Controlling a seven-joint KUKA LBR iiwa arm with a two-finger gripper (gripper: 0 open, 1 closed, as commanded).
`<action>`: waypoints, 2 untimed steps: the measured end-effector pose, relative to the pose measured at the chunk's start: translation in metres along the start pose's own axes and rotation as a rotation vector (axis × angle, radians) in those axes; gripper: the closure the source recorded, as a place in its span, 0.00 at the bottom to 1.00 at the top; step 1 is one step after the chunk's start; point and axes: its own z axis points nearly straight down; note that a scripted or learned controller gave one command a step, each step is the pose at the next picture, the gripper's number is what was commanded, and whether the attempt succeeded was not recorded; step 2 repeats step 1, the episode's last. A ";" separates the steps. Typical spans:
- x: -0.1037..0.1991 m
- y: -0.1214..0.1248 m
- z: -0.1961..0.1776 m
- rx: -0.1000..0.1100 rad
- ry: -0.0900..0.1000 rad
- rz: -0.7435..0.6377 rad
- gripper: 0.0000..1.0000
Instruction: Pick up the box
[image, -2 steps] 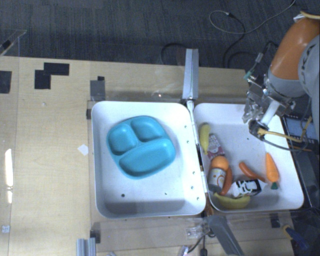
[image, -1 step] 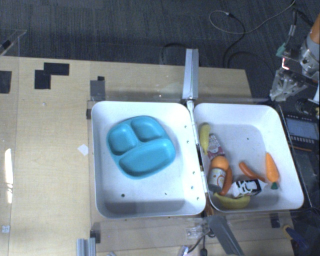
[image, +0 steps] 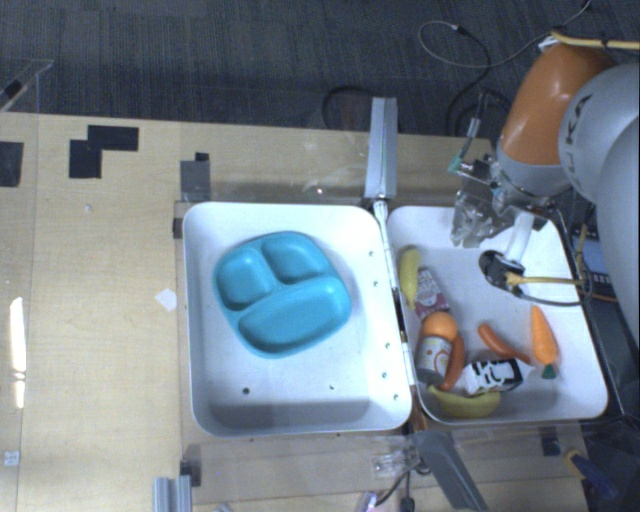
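On the pale wooden table (image: 90, 330) two white bins sit side by side, the left bin (image: 200, 400) holding a blue tray (image: 283, 292), the box (image: 497, 373) low in the right bin (image: 590, 395), the gripper (image: 472, 232) hovering above.

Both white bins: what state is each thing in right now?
Blue divided plate: lying flat in the left bin.
Gripper: raised over the right bin's far corner, holding nothing visible.
Carrots: lying loose.
Bananas: lying by the left wall.
Small box: lying untouched.
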 end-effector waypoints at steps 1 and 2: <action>0.019 -0.011 0.014 -0.001 0.001 0.094 1.00; 0.019 -0.011 0.014 -0.001 0.001 0.094 1.00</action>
